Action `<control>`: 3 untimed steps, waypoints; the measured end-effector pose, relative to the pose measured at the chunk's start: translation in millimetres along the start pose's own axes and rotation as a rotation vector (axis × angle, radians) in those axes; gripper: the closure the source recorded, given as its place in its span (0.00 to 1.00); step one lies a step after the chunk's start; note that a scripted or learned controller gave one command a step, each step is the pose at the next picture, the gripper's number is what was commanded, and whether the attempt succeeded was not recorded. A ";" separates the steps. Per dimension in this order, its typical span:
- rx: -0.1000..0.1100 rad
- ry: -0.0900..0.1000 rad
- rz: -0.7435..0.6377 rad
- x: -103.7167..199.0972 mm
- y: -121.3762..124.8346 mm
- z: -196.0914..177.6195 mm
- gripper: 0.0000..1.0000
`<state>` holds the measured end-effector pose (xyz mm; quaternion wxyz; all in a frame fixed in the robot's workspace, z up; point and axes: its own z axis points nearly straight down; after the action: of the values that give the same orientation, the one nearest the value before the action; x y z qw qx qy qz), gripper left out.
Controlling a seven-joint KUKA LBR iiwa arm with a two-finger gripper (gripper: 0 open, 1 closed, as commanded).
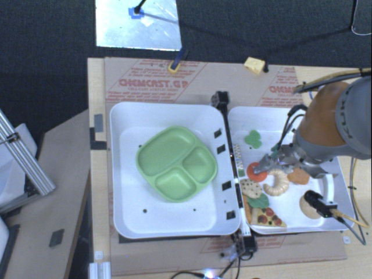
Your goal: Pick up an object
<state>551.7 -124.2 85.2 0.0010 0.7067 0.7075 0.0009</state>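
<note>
Camera view, bottom right: a pizza slice (268,216) lies low in the right bin (264,116). Just above, the end effector (264,168) hovers over a red tomato slice (254,171), apparently targeting it; its opening I cannot tell. Frame centre: a green tray (176,163).

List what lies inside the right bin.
The right bin holds toy food: green leaf, red tomato slice, shrimp, cracker, pizza slice. The arm covers more.

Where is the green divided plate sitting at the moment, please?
The green divided plate lies in the middle of the left bin, across the divider from the toy food in the right bin.
</note>
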 end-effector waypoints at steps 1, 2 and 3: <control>-0.006 0.000 0.000 -0.2 1.8 -12.4 1.00; -0.004 -0.001 -0.003 4.6 -0.3 -74.4 1.00; -0.004 -0.001 -0.004 10.9 4.9 -120.6 1.00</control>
<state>556.3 -113.3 205.8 0.0028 0.7053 0.7089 0.0021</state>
